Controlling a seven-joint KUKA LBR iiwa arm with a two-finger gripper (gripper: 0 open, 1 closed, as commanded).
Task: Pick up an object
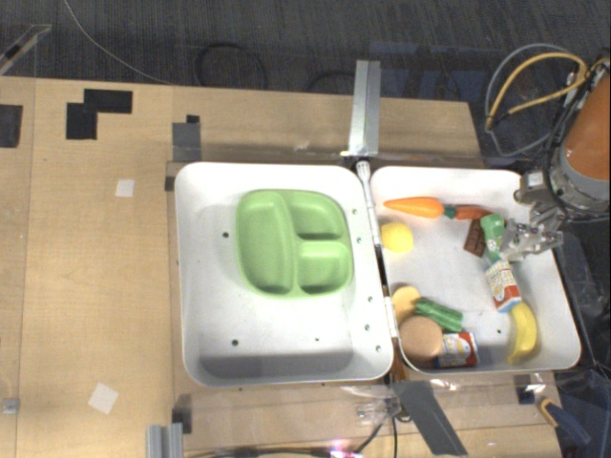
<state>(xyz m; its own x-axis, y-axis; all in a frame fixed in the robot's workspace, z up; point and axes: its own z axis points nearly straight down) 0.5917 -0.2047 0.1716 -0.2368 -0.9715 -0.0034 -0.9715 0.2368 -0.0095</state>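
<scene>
Camera view: right bin (563, 346), smooth white, rounded corners, holds tapered orange carrot (414, 206) near far wall, round yellow lemon (398, 239) beside left wall, curved banana (521, 332) by right wall, green-capped bottle (497, 260) mid-bin. Metal end effector (531, 238) just right of bottle, near right rim; cannot tell whether open or closed. Left of bin: glossy green divided tray (291, 241) in second bin (205, 342), open white floor around it. Wood-grain tabletop (86, 284) beyond.

The arm reaches in from the right; its gripper (531, 237) hangs low at the right bin's (563, 351) right edge.
</scene>
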